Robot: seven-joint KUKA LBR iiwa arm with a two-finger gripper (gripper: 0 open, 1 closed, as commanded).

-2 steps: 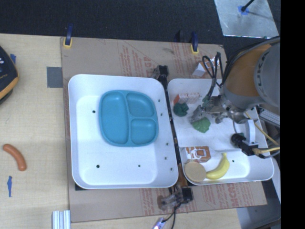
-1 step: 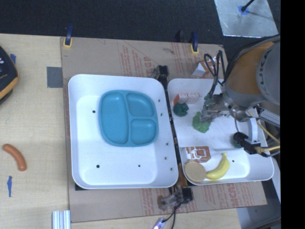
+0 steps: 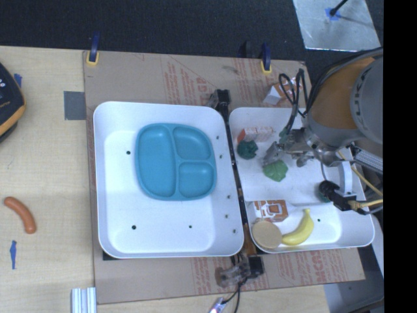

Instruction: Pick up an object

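Approach step: tool, grip state indiscernible, over right bin's far edge beside light-green object; next, descend and close on it.

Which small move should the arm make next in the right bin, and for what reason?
Probably a short descent onto the light green lumpy object. The pincer sits just above it in the right white bin, nothing is visibly between its fingers, and the dark green lumpy object lies slightly apart to the left.
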